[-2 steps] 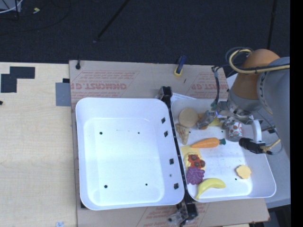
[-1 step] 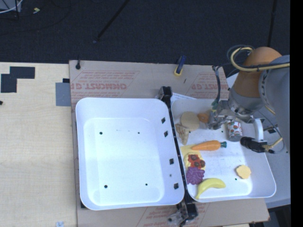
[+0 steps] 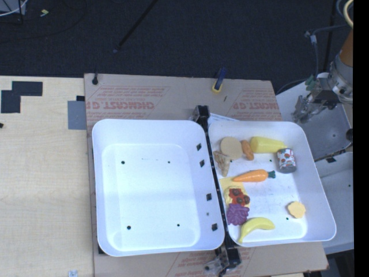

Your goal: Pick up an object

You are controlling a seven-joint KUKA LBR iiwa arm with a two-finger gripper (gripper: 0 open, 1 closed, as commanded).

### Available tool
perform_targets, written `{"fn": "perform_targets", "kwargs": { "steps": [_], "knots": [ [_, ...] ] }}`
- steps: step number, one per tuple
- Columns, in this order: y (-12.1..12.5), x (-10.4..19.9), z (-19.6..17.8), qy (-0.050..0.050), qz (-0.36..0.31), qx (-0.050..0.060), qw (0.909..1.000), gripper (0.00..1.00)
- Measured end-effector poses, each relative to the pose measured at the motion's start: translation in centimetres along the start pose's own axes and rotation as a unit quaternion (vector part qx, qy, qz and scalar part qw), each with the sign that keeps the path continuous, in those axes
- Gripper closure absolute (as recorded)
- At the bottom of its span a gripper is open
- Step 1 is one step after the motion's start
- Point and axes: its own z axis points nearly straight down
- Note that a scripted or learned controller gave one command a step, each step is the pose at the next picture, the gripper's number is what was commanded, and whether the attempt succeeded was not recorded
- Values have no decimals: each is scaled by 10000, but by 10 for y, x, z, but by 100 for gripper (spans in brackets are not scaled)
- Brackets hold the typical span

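The grey arm's two-finger gripper [image 3: 304, 109] hangs off past the right white plastic bin's [image 3: 323, 212] far corner; whether its fingers are apart, I cannot tell. Inside that bin lie an orange toy carrot [image 3: 252, 176], a curved yellow banana [image 3: 256, 227], a purple grape bunch [image 3: 237, 214] and a small printed can [image 3: 286, 160].

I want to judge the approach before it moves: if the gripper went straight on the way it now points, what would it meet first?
The gripper sits outside the right bin, past its far right corner, pointing down and leftward. It would probably meet that corner's rim first, then the small can; depth is unclear.
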Motion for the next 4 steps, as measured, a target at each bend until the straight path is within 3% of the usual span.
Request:
{"fn": "perform_targets", "kwargs": {
  "steps": [1,2,3,4],
  "knots": [
    [-52,26,-250,1,-18,-28,10000,100],
    [13,-26,-248,2,-1,33,10000,100],
    [-4,-6,-7,46,5,129,9999,100],
    [1,28,-150,9,-26,-4,10000,100]
  ]
}}
